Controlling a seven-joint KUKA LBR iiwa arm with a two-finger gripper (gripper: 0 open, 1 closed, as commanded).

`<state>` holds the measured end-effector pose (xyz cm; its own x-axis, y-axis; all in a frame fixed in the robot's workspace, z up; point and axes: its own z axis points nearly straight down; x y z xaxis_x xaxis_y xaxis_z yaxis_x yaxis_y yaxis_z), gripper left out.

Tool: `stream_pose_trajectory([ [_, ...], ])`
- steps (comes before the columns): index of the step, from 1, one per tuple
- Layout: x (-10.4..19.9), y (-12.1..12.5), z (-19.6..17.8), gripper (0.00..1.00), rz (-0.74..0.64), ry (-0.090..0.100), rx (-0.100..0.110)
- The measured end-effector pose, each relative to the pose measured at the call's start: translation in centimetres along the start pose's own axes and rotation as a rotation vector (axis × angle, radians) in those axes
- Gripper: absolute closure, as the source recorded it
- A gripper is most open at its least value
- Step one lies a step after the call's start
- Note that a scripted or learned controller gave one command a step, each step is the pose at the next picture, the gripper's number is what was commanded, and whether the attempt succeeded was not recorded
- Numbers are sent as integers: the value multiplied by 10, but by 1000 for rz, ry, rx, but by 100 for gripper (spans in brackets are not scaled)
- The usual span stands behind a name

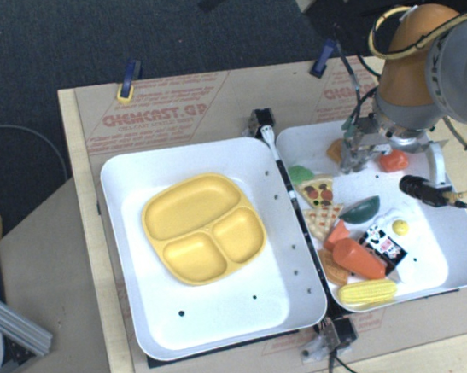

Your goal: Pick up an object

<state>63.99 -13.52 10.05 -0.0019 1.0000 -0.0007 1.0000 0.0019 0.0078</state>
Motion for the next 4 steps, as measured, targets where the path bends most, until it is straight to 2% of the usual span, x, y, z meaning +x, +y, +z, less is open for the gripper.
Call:
stream_pose_trajectory([
  [2, 3, -11, -117, 100, 1, -1, 0],
  [3, 3, -11, -125, 100, 1, 0, 4],
  [4, 43, -9, -115, 100, -1, 2, 10],
])
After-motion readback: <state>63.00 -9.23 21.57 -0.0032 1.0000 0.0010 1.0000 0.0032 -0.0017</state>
